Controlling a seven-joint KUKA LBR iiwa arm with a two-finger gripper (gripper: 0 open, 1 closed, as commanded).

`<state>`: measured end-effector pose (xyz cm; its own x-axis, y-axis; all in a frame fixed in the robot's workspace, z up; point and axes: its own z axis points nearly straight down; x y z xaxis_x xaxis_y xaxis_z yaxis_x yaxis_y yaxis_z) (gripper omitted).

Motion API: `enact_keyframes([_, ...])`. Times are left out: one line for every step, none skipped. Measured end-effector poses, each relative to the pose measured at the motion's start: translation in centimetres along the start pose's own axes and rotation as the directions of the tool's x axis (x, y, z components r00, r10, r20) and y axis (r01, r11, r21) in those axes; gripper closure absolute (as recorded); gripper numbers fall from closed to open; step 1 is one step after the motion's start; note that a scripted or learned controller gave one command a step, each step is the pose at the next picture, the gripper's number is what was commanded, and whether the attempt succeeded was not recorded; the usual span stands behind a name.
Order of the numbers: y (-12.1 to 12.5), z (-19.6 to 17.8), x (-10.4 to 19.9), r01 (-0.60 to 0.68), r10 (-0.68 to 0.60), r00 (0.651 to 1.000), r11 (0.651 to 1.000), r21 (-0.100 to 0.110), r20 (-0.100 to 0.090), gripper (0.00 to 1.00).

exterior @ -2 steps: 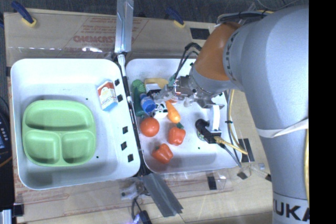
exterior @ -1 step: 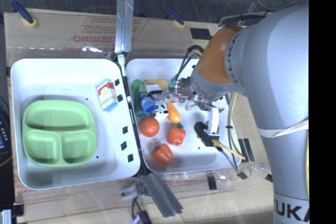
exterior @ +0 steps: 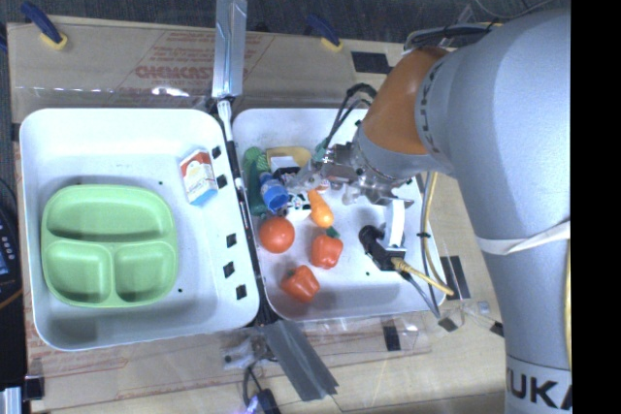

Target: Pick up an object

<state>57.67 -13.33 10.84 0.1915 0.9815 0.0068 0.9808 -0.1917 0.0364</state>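
The right bin (exterior: 388,291) holds a cluster of toy foods along its left half. An orange carrot (exterior: 320,209) lies near the middle. A round red tomato (exterior: 277,235) sits beside a red pepper (exterior: 327,250), and an orange-red pepper (exterior: 301,283) lies nearer the front. A green bottle (exterior: 255,166) and a blue object (exterior: 273,197) rest against the left wall, with a yellow and white item (exterior: 287,157) behind them. My gripper (exterior: 325,177) hangs low over the bin, just behind the carrot and next to the yellow and white item.
The left bin (exterior: 58,126) holds a green divided tray (exterior: 109,242) and a small red and white carton (exterior: 198,176). A metal divider bar (exterior: 229,44) stands between the bins at the back. My arm covers the right bin's right side.
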Motion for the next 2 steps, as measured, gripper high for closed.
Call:
enact_keyframes([0.6, -0.1, -1.7, 0.016, -0.016, 1.000, 1.000, 0.002, 0.001, 0.00])
enact_keyframes([-2.3, 0.0, 2.2, -0.103, 0.103, 0.995, 0.995, -0.003, 0.010, 0.00])
